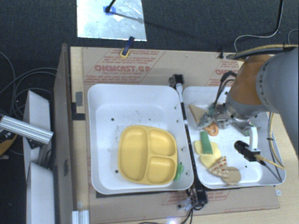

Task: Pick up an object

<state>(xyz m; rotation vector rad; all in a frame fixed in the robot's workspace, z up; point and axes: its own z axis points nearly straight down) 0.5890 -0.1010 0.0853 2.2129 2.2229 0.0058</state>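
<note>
Where the arm [261,85] bends into the right bin [266,178], its pincer [211,120] state is unclear.

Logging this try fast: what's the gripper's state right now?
Gripper: low in the right bin by the orange ring; state cannot be told.

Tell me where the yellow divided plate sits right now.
The yellow divided plate lies in the left bin, toward its front right corner, close to the rim shared with the right bin.
</note>
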